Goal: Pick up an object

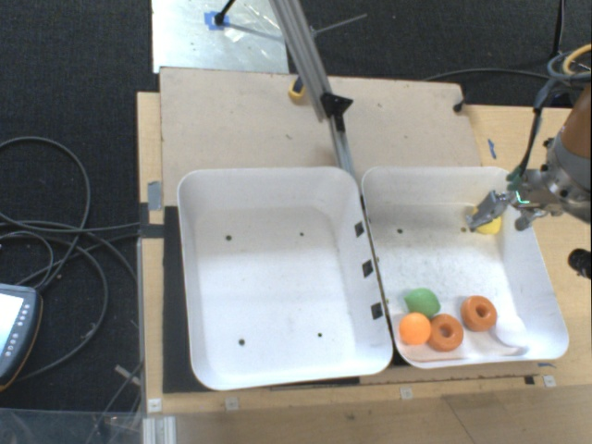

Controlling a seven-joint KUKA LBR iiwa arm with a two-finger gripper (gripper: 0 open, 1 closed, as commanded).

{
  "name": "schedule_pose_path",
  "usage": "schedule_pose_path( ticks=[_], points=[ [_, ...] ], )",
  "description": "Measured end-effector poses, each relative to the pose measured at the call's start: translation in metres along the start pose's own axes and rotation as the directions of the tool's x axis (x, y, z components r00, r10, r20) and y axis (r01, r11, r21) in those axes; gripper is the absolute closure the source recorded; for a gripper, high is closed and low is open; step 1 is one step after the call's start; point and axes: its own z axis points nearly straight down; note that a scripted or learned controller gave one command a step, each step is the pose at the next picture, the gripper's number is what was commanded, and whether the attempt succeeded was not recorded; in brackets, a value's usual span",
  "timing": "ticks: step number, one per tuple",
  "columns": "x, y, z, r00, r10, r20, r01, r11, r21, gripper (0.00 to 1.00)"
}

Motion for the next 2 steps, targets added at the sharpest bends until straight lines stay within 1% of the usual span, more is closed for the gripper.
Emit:
schedule_pose_path(
  ticks=[1,2],
  points=[
    [0.000,0.001,-0.002,1.000,0.000,0.001,0.000,1.000,-0.004,0.00],
    [0.010,0.004,0.049,1.000,-0.001,0.000,0.001,1.000,0.000,0.00]
  ],
)
